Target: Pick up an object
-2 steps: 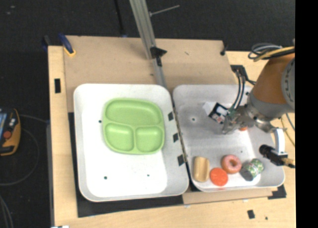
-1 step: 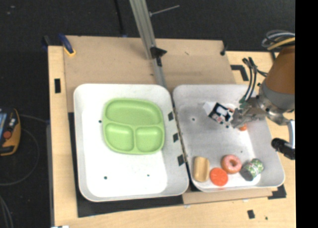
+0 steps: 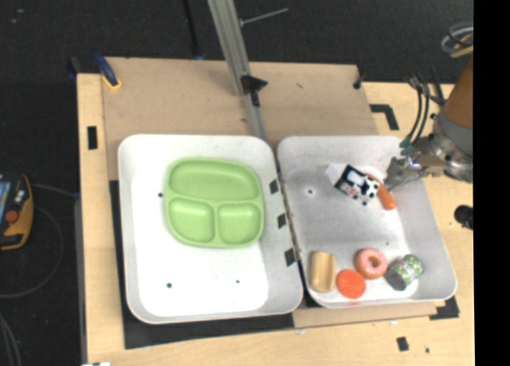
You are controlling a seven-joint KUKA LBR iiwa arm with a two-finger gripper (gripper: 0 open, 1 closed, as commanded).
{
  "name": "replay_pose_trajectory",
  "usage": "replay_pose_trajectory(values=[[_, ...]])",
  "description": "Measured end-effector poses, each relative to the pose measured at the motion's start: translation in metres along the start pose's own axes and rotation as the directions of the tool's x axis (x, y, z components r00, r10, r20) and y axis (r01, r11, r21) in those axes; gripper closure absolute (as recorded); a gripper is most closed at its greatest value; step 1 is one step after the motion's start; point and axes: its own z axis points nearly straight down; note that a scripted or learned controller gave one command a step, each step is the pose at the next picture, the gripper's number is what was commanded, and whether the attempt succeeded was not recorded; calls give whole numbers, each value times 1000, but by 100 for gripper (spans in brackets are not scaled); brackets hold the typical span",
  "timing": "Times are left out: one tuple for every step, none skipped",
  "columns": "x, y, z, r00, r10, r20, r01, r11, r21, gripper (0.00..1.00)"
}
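Observation:
The right bin [image 3: 343,157] holds a small black-and-white box [image 3: 355,182] near its top middle, with an orange carrot-like piece [image 3: 386,198] just to its right. Along the bin's front edge lie a tan cylinder [image 3: 321,270], an orange ball [image 3: 351,284], a pink doughnut [image 3: 370,261] and a green-grey crumpled object [image 3: 404,271]. My gripper [image 3: 401,168] hangs at the right bin's upper right, right beside the carrot piece and the box. I see nothing between its fingers.
The left bin [image 3: 143,277] carries a green plate with three compartments [image 3: 213,201]. A grey metal post [image 3: 231,37] slants over the bench behind the bins. Cables [image 3: 422,109] trail from the arm at the right.

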Motion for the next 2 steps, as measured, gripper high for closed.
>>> replay_pose_trajectory(values=[[50, 3, -13, 1000, -5, -4, 5, 1000, 4, 100], [98, -1, -4, 1000, -4, -4, 4, 1000, 7, 100]])
